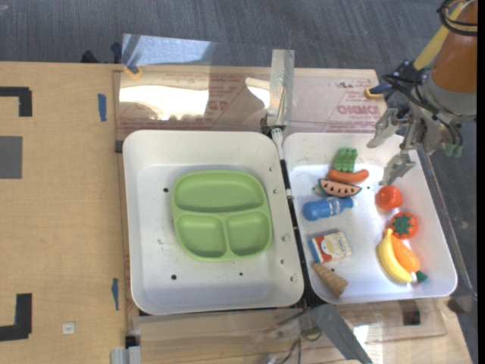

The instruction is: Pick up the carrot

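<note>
Camera view: carrot (404, 257), orange with a green tip, lies in the right bin (443, 279) near its front right corner, just beside the banana (390, 260) and below a small tomato-like piece (403, 225). Claw (394, 146) hangs over the bin's back right corner with fingers apart, nothing between them, well apart from the carrot. Judged barely begun: reach, descent, grip and lift all remain.
</note>
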`<state>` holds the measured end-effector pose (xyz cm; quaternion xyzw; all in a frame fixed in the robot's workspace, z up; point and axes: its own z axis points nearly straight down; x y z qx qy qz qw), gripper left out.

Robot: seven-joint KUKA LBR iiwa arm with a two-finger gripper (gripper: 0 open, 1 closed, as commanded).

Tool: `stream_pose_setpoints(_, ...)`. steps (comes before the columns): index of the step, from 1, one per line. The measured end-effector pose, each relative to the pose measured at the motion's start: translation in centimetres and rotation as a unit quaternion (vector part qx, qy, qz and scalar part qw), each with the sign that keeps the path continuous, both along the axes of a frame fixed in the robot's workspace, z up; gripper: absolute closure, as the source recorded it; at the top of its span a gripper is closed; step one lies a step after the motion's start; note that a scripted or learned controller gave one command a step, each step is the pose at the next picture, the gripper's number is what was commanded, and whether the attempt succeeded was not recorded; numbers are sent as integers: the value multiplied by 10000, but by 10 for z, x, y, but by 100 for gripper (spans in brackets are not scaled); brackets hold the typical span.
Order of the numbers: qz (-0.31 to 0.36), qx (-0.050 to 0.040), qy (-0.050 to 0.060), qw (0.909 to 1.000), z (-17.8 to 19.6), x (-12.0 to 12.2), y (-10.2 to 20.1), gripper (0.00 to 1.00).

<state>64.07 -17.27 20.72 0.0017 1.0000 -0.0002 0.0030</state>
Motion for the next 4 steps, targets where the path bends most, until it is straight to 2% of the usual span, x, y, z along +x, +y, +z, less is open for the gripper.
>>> stream_pose_setpoints(1, 509, -10, -19, 9987, -108, -54, -47, 0)
stream_pose_setpoints(2, 824, -19, -64, 9966, -117, -118, -27, 0)
stream_pose_setpoints(3, 923, -18, -46, 9957, -117, -150, 18, 0)
stream_pose_setpoints(4, 931, -35, -110, 9956, -104, -146, 19, 100)
